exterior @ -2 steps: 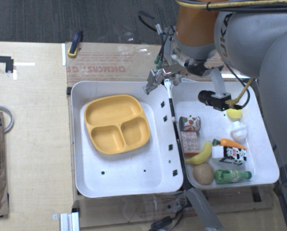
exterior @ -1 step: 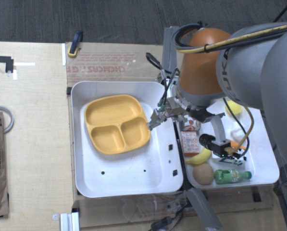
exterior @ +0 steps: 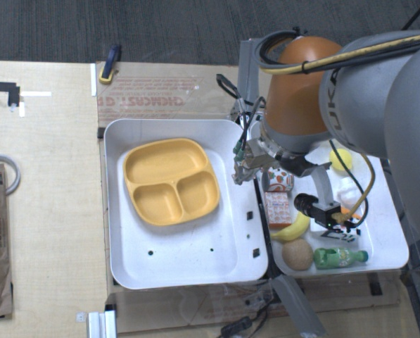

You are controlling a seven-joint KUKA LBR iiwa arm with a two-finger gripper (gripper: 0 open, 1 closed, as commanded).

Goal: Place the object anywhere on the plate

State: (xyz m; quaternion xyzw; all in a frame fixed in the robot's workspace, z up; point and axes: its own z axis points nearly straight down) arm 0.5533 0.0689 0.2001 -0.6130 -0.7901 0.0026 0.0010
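Observation:
A yellow plate with three compartments lies in the left bin, toward its upper left. My gripper hangs under the orange band of the arm, over the wall between the two bins, just right of the plate's right rim. In the right bin below the wrist lie a small red and white carton, a banana, a brown round fruit, a green bottle and a yellow fruit. The arm hides much of the right bin.
Cables and a black fitting trail from the wrist over the right bin. A brown cardboard sheet lies behind the left bin with a blue and yellow tool on its edge. The wooden bench extends left.

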